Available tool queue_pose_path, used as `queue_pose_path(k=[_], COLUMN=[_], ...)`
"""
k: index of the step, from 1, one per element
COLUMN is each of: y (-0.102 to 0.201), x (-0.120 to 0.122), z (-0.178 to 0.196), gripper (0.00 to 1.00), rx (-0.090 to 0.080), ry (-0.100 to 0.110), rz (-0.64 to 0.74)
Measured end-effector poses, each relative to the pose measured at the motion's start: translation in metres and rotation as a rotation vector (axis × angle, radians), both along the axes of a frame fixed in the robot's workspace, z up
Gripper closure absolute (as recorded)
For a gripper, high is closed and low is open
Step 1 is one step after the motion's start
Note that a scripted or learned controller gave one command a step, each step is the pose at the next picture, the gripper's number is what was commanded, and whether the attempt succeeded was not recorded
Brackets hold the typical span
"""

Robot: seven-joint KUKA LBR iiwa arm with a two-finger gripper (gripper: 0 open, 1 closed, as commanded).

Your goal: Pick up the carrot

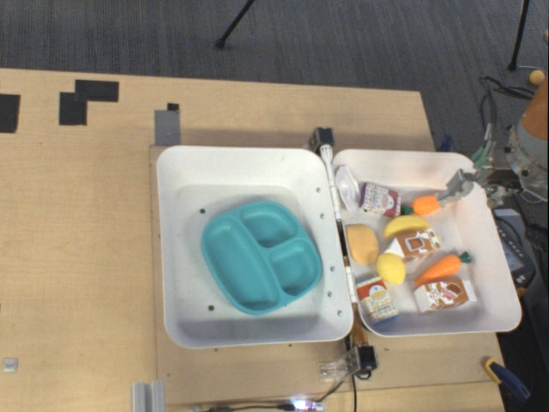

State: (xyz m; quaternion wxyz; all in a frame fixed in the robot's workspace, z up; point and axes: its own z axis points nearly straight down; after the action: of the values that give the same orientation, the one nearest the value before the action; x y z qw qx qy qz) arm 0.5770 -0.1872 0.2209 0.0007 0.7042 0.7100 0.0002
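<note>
The surface (77, 256) carries two white bins side by side. The left bin (176, 256) holds a teal divided plate (260, 254) at its middle. The right bin (493, 269) is crowded: small cartons (443, 294), a banana (406, 225), a potato-like yellow piece (363, 244) and a lemon (391, 269). The carrot (439, 269) lies near the bin's right edge, between two cartons, its green top pointing right. A smaller orange piece (425, 204) sits toward the far right corner, just beside the claw (459, 184). Whether the claw is parted or closed cannot be told.
</note>
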Motion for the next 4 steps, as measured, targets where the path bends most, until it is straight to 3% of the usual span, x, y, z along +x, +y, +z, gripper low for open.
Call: queue_pose_path(k=[1,2,3,4], y=[-0.017,0.001,0.006,0.006], x=[0.037,0.055,0.058,0.057], z=[-0.096,-0.122,-0.11,-0.112], gripper=[0.0,0.0,1.0,0.0], rx=[0.002,-0.009,0.0,0.0], ry=[0.008,-0.027,-0.029,-0.026], rz=[-0.061,0.029,0.036,0.036])
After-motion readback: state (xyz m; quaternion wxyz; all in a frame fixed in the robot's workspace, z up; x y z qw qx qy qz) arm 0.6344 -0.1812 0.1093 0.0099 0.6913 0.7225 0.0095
